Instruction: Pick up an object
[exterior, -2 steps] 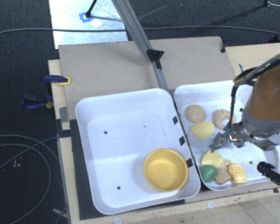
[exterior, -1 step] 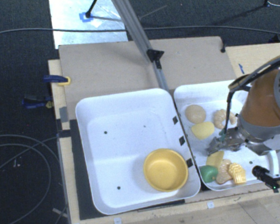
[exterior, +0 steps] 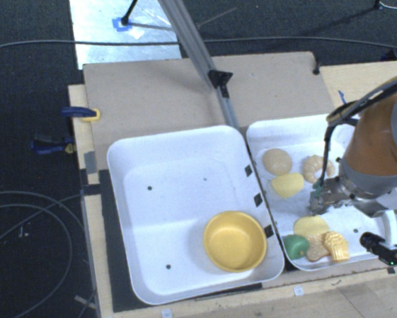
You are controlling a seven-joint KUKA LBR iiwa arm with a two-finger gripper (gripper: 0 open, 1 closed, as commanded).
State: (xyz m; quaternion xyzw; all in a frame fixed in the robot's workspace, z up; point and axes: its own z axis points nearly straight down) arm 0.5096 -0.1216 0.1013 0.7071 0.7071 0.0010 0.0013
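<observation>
Arm (exterior: 389,147) cut off at the 3 o'clock edge, hid part of right bin (exterior: 260,140); gripper (exterior: 322,197) fingers too blurred to read.

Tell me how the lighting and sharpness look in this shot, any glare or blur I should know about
Camera view: lighting is even and soft, the white bins bright but not blown out; a pale glare patch lies on the floor at top left. The whole frame is slightly soft and grainy. The small items near the gripper blur together, so its fingers are hard to read. The yellow bowl casts little shadow.
</observation>
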